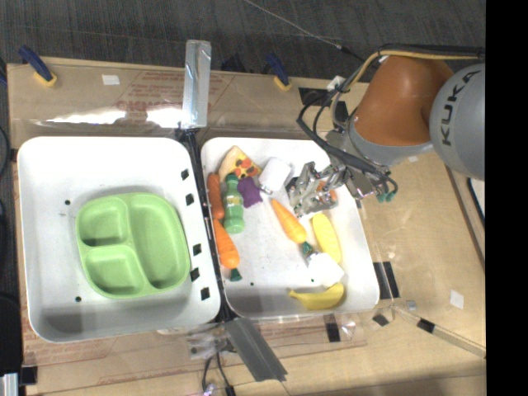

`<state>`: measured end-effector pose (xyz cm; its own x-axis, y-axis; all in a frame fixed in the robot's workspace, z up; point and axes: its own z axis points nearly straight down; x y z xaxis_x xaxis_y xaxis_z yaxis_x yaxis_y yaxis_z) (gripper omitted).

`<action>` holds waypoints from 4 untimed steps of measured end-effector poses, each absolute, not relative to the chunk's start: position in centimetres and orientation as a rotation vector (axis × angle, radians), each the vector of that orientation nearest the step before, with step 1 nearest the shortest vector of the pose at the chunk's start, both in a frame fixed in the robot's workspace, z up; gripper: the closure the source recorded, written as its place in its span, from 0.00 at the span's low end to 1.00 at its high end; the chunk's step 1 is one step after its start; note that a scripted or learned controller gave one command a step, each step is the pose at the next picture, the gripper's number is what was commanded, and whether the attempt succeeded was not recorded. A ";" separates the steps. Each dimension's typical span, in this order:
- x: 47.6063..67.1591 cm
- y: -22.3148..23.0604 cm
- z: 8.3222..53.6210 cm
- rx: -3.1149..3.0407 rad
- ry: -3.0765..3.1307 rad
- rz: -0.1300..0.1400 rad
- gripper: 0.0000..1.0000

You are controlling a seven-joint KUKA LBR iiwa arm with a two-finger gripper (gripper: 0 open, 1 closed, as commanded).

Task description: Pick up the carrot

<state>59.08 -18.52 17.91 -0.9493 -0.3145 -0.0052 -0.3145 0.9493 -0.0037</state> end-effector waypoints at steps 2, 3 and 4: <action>59.4 -20.9 32.9 -0.546 3.086 -0.009 1.00; 50.8 -21.1 34.9 -0.944 2.995 -0.003 1.00; 59.7 -21.0 37.8 -1.409 2.804 -0.004 1.00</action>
<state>59.68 -20.99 37.79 -0.5969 -0.8023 -0.0020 -0.8023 0.5969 -0.0039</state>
